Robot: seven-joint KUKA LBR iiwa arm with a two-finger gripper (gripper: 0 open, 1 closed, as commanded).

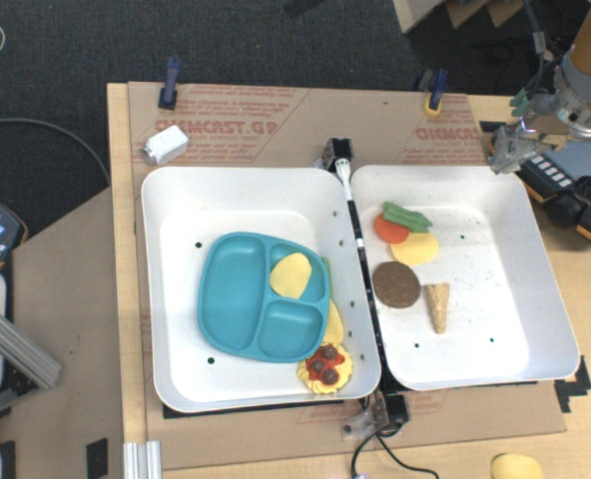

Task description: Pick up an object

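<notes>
- White left bin point(176, 267) holds a blue divided tray point(246, 307) at its centre.
- A pale yellow oval piece point(292, 275) lies in the tray's far right compartment.
- A yellow round item topped with dark red pieces point(324, 368) lies at the near right corner of the left bin, just beside the tray's near edge.
- A strip of yellow point(334, 319) shows from under the tray's right edge; its kind cannot be made out.
- White right bin point(505, 297) holds a cluster of small items in its left half.
- A green piece point(406, 217) lies at the far end of the cluster, touching a red-orange piece point(391, 231).
- A yellow disc point(416, 248) lies just near of these, touching the red-orange piece.
- A brown disc point(396, 284) lies nearer, beside the bin's left wall.
- A tan wedge point(438, 305) lies just right of the brown disc.
- The gripper point(505, 148) hangs over the far right corner of the right bin, well apart from all items; whether its grasp is spread or pressed together cannot be told.
- The cardboard-covered table point(276, 118) carries both bins.
</notes>
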